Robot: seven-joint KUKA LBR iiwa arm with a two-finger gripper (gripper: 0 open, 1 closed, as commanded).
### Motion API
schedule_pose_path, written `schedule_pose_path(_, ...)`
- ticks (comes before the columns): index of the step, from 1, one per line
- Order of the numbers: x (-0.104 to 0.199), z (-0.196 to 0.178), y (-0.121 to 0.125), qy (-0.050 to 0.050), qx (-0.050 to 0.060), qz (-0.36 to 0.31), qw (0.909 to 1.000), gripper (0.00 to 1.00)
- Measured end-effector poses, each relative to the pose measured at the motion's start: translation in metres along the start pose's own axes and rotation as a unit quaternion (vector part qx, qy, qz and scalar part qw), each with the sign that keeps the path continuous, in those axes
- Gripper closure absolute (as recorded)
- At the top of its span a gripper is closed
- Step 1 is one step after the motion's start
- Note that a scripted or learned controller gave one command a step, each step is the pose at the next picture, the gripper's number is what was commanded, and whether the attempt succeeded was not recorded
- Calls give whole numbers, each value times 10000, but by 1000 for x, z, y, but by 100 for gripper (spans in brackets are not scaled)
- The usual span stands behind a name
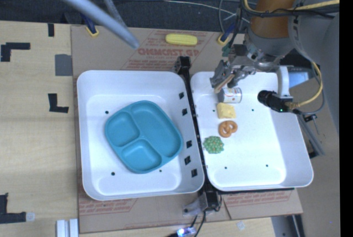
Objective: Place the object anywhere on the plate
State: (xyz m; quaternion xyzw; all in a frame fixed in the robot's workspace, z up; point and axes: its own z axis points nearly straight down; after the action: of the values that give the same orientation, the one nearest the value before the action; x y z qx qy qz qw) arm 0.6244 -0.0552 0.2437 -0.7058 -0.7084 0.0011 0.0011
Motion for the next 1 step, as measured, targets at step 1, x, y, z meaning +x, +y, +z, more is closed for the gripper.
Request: schedule_pose_path(1, 47, -3, -7, 2, -4, -7, 10000, 100)
